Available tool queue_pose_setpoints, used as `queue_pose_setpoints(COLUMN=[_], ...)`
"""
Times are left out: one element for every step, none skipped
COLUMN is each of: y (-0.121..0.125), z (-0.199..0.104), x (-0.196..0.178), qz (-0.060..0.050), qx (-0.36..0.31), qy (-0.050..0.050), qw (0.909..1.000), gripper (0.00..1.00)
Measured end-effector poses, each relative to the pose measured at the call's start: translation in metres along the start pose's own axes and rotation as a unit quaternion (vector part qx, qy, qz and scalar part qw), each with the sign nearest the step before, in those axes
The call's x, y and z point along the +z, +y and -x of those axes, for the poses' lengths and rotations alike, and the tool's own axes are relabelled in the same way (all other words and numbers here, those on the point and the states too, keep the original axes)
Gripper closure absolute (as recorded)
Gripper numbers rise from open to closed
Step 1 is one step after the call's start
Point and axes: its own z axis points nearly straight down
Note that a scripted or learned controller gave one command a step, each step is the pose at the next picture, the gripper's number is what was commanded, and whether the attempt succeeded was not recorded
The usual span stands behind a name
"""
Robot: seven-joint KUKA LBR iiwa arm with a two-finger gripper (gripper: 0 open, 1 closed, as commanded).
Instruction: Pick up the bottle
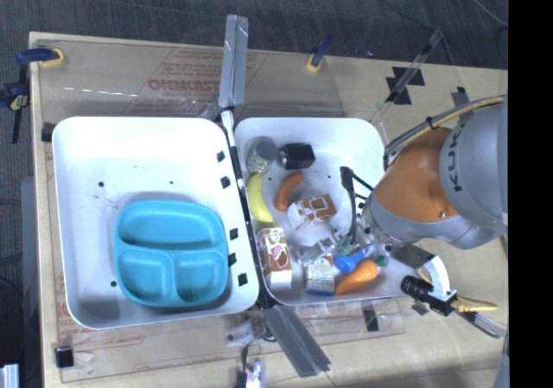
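Note:
The right bin (367,131) holds a crowded pile of small things. What looks like a clear plastic bottle (308,248) lies near the pile's middle, between a small brown-and-white pack (316,207) and a little carton (320,276); its outline is hard to make out. My gripper (352,238) reaches down into the right side of this bin, just right of the bottle, above a blue piece (346,262) and an orange carrot (363,274). The grey wrist and orange band cover its tip.
In the same bin lie a yellow banana (256,197), a red sausage (289,190), a black block (296,154), a can (260,157) and a printed carton (274,250). A blue divided plate (173,251) lies in the left bin (86,153).

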Motion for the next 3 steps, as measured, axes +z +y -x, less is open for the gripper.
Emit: queue_pose_setpoints(y=[-0.0005, -0.0006, 0.0007], z=[-0.0003, -0.0004, -0.0006], x=[0.0005, 0.0007, -0.0090], qz=[-0.001, -0.001, -0.001], qx=[-0.045, -0.233, -0.235], qy=[0.002, 0.002, 0.002], qw=[0.9990, 0.9725, 0.9720], gripper=[0.00, 0.00, 1.00])
